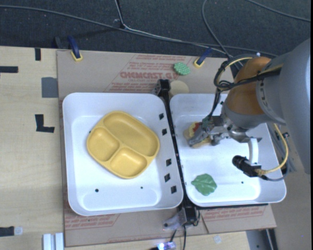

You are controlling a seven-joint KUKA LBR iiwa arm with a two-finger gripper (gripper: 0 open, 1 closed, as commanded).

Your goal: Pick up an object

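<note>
My gripper (202, 133) is down in the right bin (227, 105), near its left side. Its dark fingers sit on a small pile of yellow and red objects (193, 138), partly hidden by them. A green leafy object (204, 183) lies near the front of the same bin, well apart from the gripper. The grey arm with its orange band (248, 87) reaches in from the right above the bin.
The left bin (78, 191) holds a yellow divided plate (122, 144). A black divider (169, 139) runs between the bins. A green disc (181, 68) lies on the cardboard behind the bins. Cables hang at the arm's wrist (250, 165).
</note>
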